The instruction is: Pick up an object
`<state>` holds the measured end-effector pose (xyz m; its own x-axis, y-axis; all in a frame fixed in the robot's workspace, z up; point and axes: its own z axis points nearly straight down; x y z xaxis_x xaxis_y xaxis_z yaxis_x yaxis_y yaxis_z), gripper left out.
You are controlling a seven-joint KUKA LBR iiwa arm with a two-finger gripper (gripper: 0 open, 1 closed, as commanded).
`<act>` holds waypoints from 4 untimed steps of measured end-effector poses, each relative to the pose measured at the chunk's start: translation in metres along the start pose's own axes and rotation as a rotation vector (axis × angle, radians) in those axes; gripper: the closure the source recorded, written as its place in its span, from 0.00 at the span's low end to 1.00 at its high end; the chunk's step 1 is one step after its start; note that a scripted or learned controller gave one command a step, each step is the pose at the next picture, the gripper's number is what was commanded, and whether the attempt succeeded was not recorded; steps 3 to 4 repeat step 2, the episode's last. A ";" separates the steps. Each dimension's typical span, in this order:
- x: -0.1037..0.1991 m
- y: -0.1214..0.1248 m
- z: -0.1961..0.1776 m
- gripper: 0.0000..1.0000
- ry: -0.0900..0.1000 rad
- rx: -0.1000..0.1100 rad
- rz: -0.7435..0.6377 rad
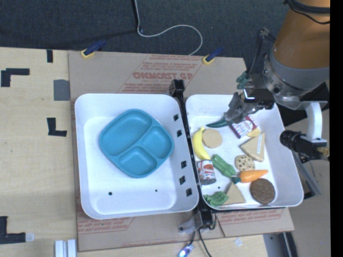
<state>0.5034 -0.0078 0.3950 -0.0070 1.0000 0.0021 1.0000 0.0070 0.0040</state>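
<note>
**A:** Over the right-hand shallow white plastic bin (286, 159), what is the grey arm with the orange band (305, 31) doing?

**B:** It is reaching in from the right and hanging above the bin's upper half. The two-finger gripper (236, 113) is hovering over a dark green leaf-like piece (217, 124) and a small maroon-and-white packet (243, 128). I cannot tell whether it is parted or closed; it is too dark and blurred.

**A:** And the left bin (86, 111)?

**B:** It is holding a blue three-compartment plastic tray (135, 142), well apart from the action.

**A:** Which step is this, then?

**B:** I am judging it as the approach, with nothing visibly gripped yet. Next it is needing a straight descent onto one item, then a close and lift.

**A:** Which item?

**B:** Probably the green piece, lying just below the gripper, beside the round tan cracker (212, 138) and above the yellow toy banana (200, 145). Its long axis is running left to right, tilting slightly upward toward the gripper, its tip pointing left. Closing across that axis is looking sensible.
</note>
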 end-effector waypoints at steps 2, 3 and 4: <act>-0.018 -0.021 0.008 1.00 -0.005 0.011 0.013; -0.018 -0.021 0.008 1.00 -0.005 0.011 0.013; -0.018 -0.021 0.008 1.00 -0.005 0.011 0.013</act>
